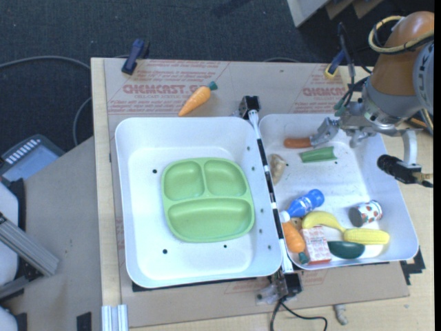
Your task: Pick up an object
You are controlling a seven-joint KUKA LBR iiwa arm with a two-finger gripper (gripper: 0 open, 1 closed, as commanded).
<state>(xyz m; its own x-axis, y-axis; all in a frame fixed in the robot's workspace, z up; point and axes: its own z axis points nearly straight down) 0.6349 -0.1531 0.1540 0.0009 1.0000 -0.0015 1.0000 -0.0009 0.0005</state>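
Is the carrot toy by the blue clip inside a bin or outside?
Outside. The carrot toy lies on the brown board, beyond the far rim of the left bin.

The left bin (138, 185) holds a green divided plate (207, 200), lying flat near its middle. On the tabletop (158, 81) behind that bin lies a toy carrot (195, 99), tilted. A blue clamp (134, 56) grips the far left edge; another, perhaps the same kind, sits far right (335, 63).
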